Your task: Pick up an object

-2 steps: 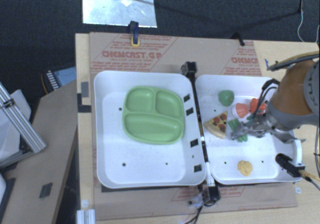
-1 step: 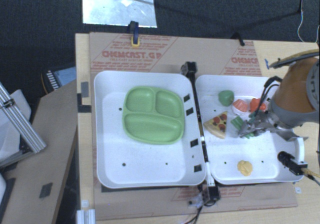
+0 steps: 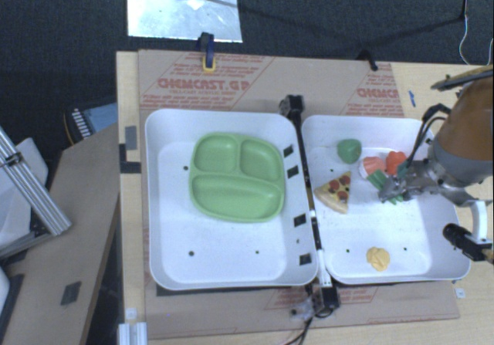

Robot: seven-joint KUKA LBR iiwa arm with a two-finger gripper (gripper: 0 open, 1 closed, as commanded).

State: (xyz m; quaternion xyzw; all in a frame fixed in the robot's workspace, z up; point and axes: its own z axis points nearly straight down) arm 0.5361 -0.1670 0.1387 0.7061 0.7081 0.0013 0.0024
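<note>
The right bin [image 3: 432,258] holds several toy foods: a green round piece [image 3: 349,150], a pizza slice [image 3: 336,191], a yellow lump [image 3: 378,258] near the front, and an orange and green cluster [image 3: 382,168] by the gripper. My gripper [image 3: 395,191] hangs low over the bin's right half, right beside that cluster, with a green piece close to its tips. The arm [image 3: 463,143] comes in from the right and covers part of the bin.
In the left bin [image 3: 166,258] lies a green divided plate [image 3: 235,177]. A black clip row [image 3: 297,174] runs along the seam between the bins. Brown cardboard [image 3: 255,77] lies under both bins.
</note>
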